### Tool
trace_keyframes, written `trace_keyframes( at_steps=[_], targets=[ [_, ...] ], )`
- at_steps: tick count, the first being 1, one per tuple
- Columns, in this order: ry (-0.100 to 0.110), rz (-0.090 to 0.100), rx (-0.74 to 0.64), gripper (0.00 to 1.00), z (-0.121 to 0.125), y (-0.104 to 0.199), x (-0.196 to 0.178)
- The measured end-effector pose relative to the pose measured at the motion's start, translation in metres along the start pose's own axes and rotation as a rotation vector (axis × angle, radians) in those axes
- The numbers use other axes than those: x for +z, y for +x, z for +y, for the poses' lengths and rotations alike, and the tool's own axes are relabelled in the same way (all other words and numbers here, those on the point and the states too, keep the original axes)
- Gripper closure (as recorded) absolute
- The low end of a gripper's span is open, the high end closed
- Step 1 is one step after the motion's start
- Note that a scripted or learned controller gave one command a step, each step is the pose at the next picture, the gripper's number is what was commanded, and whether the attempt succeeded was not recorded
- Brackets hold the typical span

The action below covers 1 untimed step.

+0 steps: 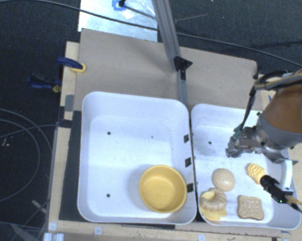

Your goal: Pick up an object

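Arm cut off at right edge — gripper a dark blur, too small to read.

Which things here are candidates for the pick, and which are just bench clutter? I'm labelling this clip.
Job:
gripper
bun
cracker
corn
pastry
bowl
right bin
left bin

Lying about:
clamp
pole
cables

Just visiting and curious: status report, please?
Gripper low in right bin, nothing seen held. Bun, waffle lie close by, untouched. Yellow bowl in left bin.
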State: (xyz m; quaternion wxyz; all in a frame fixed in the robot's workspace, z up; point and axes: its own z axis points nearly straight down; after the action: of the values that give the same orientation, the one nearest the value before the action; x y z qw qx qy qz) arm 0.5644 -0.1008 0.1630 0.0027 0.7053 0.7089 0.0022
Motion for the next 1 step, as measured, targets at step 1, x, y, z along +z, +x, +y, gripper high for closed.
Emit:
trace_keyframes(
  at_steps=[1],
  targets=[
    [-0.002,0.000,-0.001,1.00,0.0012,0.0080,-0.0610]
  ],
)
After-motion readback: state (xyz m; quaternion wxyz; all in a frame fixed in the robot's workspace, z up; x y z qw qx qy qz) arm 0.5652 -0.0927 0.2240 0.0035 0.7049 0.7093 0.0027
